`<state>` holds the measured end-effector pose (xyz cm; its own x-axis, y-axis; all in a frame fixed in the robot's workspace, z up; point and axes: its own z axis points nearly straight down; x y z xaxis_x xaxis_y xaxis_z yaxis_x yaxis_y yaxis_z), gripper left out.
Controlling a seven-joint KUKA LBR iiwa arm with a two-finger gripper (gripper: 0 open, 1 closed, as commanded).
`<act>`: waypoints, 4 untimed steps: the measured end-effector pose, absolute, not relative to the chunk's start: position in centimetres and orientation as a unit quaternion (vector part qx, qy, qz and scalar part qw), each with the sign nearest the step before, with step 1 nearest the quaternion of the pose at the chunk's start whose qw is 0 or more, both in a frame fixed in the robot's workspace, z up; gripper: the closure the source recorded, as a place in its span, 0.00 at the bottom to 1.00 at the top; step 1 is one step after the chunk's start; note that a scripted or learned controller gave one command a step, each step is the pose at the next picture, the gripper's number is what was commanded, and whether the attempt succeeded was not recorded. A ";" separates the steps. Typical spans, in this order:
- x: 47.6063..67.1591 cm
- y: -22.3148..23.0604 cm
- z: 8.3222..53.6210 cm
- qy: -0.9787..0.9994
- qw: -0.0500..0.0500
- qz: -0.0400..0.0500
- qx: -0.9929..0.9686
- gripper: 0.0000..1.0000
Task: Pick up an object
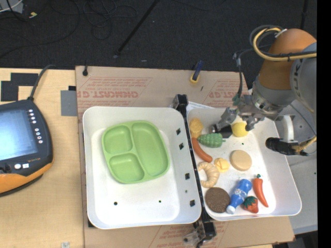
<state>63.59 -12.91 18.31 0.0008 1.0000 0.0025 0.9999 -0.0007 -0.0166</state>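
I saw the two-finger gripper (237, 123) low over the far end of the right white bin (282, 182), fingers clenched on a small round yellow plastic fruit (239, 129), just right of a green knobbly plastic vegetable (210, 140). The green sectioned plastic plate (135, 151) sat in the left white bin (98, 190).

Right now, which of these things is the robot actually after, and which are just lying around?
Job: tool; yellow lemon toy; green toy vegetable; hot dog; carrot; bottle.
Lying about: green divided tray; tablet; blue clamp.
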 end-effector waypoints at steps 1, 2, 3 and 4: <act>63.9 -12.9 19.1 -0.708 0.001 0.001 -0.707 0.00; 64.7 -13.0 13.3 -0.709 0.003 0.002 -0.706 0.00; 64.8 -12.7 8.6 -0.709 0.001 0.001 -0.705 0.00; 64.4 -12.8 9.6 -0.709 0.008 0.007 -0.705 1.00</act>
